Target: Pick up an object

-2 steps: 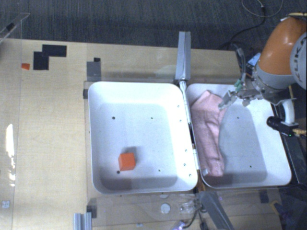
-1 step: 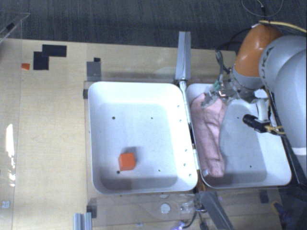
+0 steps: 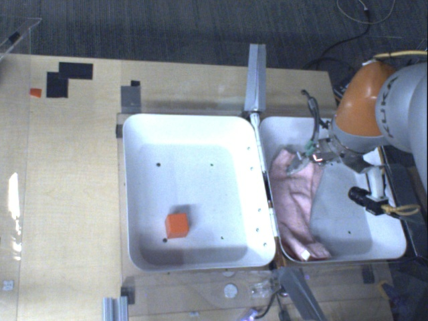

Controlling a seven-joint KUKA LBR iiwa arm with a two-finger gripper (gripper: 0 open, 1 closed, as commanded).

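Pink cloth, soft and rumpled, lies in a long heap along the left wall of the right bin, running from near the bin's top down to its lower left corner, where a small white tag shows. The gripper sits at the cloth's upper end, touching or just above its topmost folds; whether it is clenched on the fabric or released cannot be told from this slanted overhead view. Behind it the arm, grey with a glossy orange band, reaches in from the right, and a black cable fitting hangs beside the wrist over the bin's right half. That half of the bin is bare white floor, giving open room to the right of the cloth, while the cloth itself is crowded against the divider between the bins. In the left bin, a small orange block with square faces rests near the lower wall, well apart from the gripper, with bare floor on all sides. Both bins are shallow, smooth and round-cornered, set on a pale wooden bench.
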